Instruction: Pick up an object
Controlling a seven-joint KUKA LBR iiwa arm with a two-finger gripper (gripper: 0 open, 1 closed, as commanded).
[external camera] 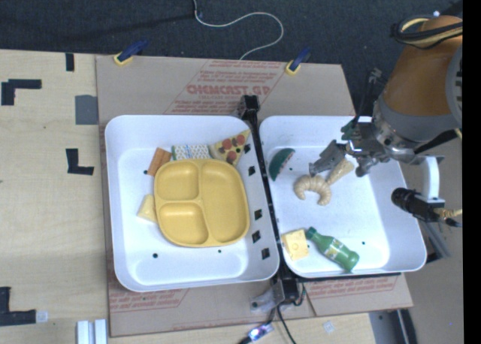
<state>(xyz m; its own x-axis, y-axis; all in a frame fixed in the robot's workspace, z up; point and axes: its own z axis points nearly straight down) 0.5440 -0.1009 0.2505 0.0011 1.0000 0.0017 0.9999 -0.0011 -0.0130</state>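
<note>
A wooden bench (45, 207) carries a brown cardboard sheet (225, 87) printed with red lettering. Two shallow white bins sit on the cardboard, the left bin (124, 207) touching the right bin (391, 245). Beyond the cardboard's far edge, a white cable (248, 23) loops over dark carpet (90, 4). Black tape marks (22, 91) dot the bench left of the cardboard.

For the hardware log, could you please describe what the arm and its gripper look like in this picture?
The arm is bulky and rounded, with a broad orange band above a grey wrist section. Thin cables loop over its top. The gripper is a small assembly of dark and silvery metal ending in two slim fingers.
</note>
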